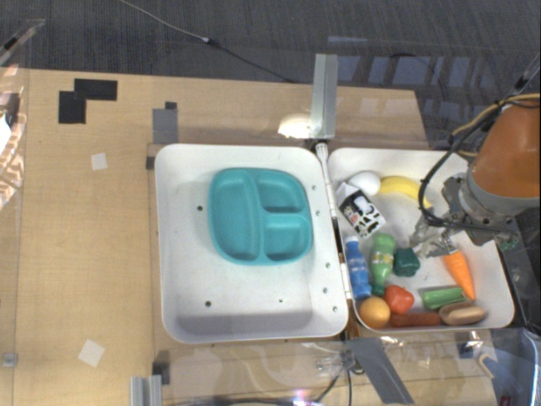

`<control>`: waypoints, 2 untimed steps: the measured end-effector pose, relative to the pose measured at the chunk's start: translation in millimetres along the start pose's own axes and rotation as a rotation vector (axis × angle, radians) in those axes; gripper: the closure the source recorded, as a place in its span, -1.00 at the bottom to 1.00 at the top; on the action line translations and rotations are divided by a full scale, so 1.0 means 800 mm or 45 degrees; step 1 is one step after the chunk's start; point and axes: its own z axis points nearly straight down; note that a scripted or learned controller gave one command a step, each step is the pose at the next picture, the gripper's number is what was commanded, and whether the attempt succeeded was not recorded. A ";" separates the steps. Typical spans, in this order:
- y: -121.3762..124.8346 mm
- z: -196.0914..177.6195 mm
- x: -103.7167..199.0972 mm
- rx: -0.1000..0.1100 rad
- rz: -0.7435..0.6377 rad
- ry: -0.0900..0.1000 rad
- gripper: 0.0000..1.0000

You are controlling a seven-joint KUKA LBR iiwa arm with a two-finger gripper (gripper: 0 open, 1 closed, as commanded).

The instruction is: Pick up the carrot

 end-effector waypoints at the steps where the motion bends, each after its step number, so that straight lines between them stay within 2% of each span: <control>1: -0.023 0.028 0.038 0.007 -0.436 -0.004 1.00; 2: -0.022 0.029 0.038 0.005 -0.437 -0.003 -1.00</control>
